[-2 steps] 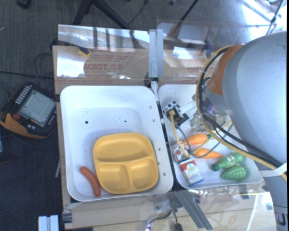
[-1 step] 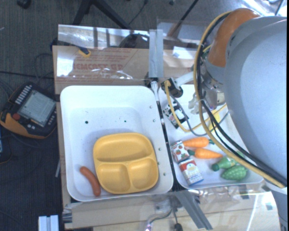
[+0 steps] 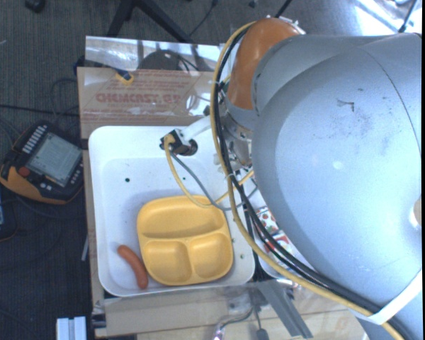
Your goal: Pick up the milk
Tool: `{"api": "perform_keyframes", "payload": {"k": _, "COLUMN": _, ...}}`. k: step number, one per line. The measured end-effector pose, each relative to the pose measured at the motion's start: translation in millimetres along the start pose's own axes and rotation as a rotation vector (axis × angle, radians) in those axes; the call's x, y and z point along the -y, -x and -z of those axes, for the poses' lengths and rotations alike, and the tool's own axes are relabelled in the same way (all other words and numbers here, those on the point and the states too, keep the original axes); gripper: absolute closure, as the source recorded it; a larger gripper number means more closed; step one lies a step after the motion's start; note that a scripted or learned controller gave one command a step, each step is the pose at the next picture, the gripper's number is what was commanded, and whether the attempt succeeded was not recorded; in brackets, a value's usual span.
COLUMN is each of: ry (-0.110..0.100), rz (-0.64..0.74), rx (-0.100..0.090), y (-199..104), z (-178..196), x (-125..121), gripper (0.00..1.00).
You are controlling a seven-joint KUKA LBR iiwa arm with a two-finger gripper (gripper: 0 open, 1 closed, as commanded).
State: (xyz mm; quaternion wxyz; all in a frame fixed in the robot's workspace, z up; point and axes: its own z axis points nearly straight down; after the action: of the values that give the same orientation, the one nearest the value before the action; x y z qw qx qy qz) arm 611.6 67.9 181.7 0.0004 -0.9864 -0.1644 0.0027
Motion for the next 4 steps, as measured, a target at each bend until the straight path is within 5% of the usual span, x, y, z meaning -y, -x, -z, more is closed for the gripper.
{"api": "perform_keyframes", "payload": {"k": 1, "ry": 0.003, "rz": 0.376, "rx": 0.002, "y": 55.5, "z": 0.3, "x": -79.2, "gripper": 1.00}}
{"api": "perform_keyframes", "payload": {"k": 2, "ry": -0.001, "rz": 0.896, "rx": 0.001, "y": 134.8, "z": 29.1, "x": -14.3, "gripper": 1.00}}
{"api": "perform_keyframes", "payload": {"k": 3, "ry": 0.002, "rz": 1.442, "rx": 0.000, "y": 117.6, "z": 91.5, "x": 52.4, "gripper": 1.00}}
{"api": "perform_keyframes", "payload": {"k": 4, "ry": 0.002, "rz": 1.431, "rx": 0.001, "y": 87.8, "z": 81.8, "x": 122.7, "gripper": 1.00}}
